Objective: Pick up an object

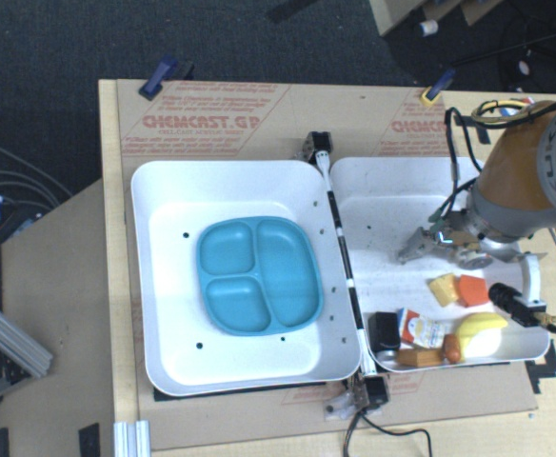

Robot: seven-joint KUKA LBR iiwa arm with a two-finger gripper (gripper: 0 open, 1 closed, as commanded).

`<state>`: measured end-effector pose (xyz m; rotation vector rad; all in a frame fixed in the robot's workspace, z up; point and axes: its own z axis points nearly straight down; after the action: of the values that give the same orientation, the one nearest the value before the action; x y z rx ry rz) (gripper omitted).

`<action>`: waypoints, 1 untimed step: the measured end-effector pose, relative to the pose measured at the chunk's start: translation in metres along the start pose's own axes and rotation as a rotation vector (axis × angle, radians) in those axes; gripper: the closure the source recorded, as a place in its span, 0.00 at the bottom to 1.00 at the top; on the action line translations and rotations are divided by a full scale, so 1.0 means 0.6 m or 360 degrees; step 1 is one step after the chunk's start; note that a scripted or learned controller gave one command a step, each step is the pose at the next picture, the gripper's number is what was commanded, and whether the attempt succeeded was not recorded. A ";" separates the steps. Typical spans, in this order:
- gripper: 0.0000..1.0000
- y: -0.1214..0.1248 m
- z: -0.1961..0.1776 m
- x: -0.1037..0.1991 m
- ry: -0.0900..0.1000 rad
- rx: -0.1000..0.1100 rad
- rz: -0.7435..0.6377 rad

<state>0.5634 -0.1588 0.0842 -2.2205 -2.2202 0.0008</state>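
White plastic makes both bins on the counter [211, 122], a pale board printed with red lettering. Inside the left bin [154, 255] lies a glossy blue plate [259, 274] with three compartments and rounded corners.

Clutter in the right bin [383, 193] crowds along its lower edge, at the lower right of the frame. A small black block [385, 330] sits in the bin's lower left corner, with a red-and-white packet [419, 328] just beside it. A brown piece [419, 357] lies below the packet, and a smooth yellow fruit [481, 335] lies to their right. Above them a pale yellow wedge [443, 289] and an orange block [472, 289] lie touching.

From the right edge the arm [518, 174] reaches in, its orange band bent over the bin's right side and its wrist turned leftward. Its metal claw [419, 248] points left over bare, speckled bin floor, near the wedge and up and left of it. Whether it is released or clenched cannot be told.
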 end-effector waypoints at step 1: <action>1.00 0.001 -0.017 0.000 -0.0001 -0.0003 0.0000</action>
<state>0.5641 -0.1588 0.0946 -2.2218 -2.2218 -0.0008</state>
